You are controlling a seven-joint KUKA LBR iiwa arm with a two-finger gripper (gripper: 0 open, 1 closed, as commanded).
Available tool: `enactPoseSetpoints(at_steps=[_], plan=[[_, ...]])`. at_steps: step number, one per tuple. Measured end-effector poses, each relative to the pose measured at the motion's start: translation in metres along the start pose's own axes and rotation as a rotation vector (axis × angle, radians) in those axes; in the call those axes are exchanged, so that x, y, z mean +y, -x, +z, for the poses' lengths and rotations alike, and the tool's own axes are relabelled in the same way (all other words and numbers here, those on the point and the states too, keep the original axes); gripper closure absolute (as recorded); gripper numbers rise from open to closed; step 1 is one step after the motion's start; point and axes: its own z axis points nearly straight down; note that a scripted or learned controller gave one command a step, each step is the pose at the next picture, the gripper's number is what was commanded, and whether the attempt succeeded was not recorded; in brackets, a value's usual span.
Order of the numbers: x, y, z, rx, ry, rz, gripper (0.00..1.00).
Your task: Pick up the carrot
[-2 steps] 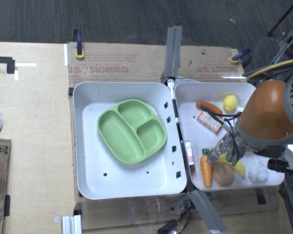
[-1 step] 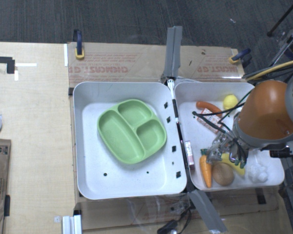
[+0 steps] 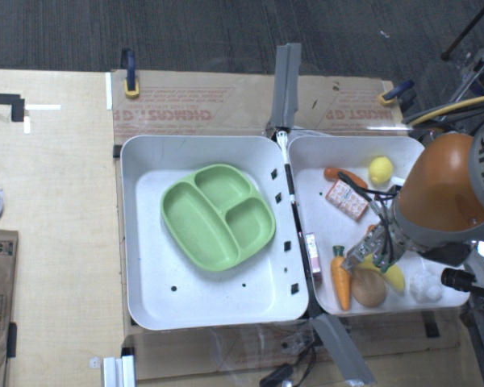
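Note:
The carrot point(image 3: 340, 281), orange with a green top, lies lengthwise near the front left corner of the right bin point(image 3: 306, 176). My gripper point(image 3: 369, 251) hangs low over this bin, just right of and slightly behind the carrot's green end, above a brown potato-like lump point(image 3: 370, 289). Nothing shows between its fingers. The grey arm with its orange band point(image 3: 442, 185) covers the bin's right side.
The right bin also holds a yellow lemon point(image 3: 380, 169), an orange-red elongated piece point(image 3: 343, 176), a small pink box point(image 3: 347, 201), a yellow item point(image 3: 396, 277) and a white item point(image 3: 426, 287). A green divided plate point(image 3: 218, 216) lies in the left bin point(image 3: 133, 216).

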Motion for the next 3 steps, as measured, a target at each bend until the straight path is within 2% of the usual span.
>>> enactPoseSetpoints(at_steps=[1,2,3], plan=[[0.006,0.001,0.000,-0.003,0.001,-0.150,0.00],[0.008,0.001,-0.001,-0.021,0.010,-0.454,0.00],[0.018,-0.018,-0.090,0.018,-0.007,-0.415,0.00]])
